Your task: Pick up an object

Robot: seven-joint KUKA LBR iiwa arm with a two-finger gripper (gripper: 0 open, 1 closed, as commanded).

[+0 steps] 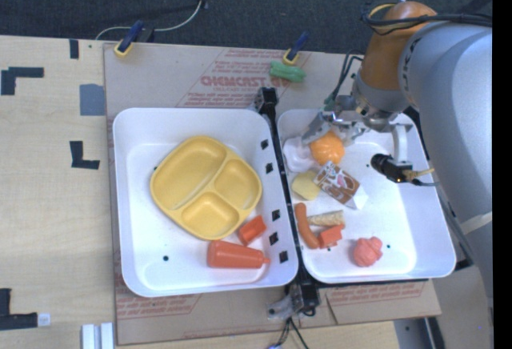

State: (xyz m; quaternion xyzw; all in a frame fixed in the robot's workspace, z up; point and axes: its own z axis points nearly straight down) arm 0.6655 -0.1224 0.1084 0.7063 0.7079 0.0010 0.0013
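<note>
My gripper (342,125) hangs over the back of the right bin (428,247), below the orange band of the arm. Just under and in front of it lies an orange ball-shaped fruit (326,150); whether they touch I cannot tell. A brown and white snack packet (337,182) lies next to the fruit, with a pale yellow piece (304,186) to its left and a white object (294,152) behind that. Nearer the front are an orange sausage-like stick (303,225), a bread-like piece (326,218), a small red block (331,237) and a pink-red berry (366,251).
The left bin (132,203) holds a yellow divided plate (206,183), an orange carrot (234,255) and a small red-orange block (252,229). A black divider edge (276,179) runs between the bins. A green clamp (287,72) sits behind them on the cardboard.
</note>
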